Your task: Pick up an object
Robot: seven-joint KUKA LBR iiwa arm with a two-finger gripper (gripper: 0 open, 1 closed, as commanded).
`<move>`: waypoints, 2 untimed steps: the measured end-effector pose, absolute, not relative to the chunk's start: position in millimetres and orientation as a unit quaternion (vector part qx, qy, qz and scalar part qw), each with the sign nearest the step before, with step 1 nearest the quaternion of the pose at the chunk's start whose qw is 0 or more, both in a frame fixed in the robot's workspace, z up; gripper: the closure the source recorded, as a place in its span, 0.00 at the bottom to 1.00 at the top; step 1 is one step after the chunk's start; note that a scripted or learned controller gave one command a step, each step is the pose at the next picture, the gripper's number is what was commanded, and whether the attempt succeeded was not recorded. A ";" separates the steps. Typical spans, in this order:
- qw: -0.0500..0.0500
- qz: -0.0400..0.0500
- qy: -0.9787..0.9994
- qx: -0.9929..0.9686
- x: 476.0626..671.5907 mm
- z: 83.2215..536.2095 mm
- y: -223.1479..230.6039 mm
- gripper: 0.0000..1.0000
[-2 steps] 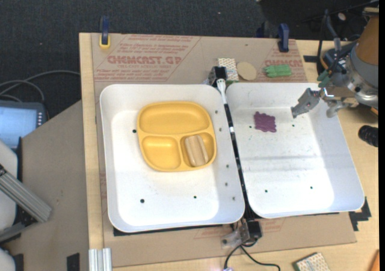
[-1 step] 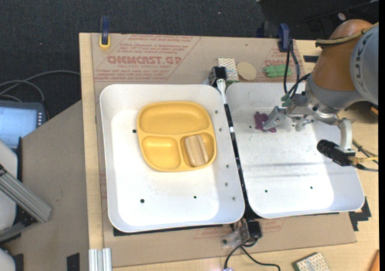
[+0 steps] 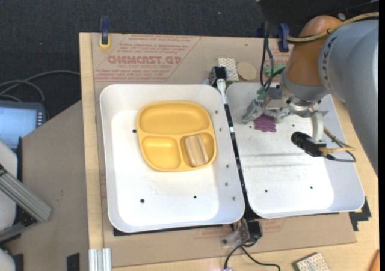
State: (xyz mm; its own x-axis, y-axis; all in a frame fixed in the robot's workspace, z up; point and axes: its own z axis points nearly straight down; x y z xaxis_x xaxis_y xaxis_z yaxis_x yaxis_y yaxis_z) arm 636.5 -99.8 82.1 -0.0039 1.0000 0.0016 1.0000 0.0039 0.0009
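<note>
A small purple object (image 3: 265, 124) lies in the upper part of the right white bin (image 3: 301, 191). My gripper (image 3: 264, 112) hangs directly over it at the end of the grey arm with the orange band, low over the bin floor and partly covering the object's top edge. Whether it touches the object cannot be seen. In the left bin (image 3: 168, 204) sits a yellow divided plate (image 3: 174, 119). A tan wooden block (image 3: 194, 149) lies in the plate's lower right compartment.
A black part with a yellow cable (image 3: 307, 142) hangs over the right bin just right of the purple object. The ridge between the bins (image 3: 233, 143) runs close to the gripper's left. Cardboard (image 3: 150, 53) lies behind the bins.
</note>
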 end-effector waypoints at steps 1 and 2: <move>-0.003 -0.002 -0.707 -0.707 637.2 95.8 -102.9 1.00; -0.003 -0.004 -0.710 -0.704 615.7 191.3 -31.6 1.00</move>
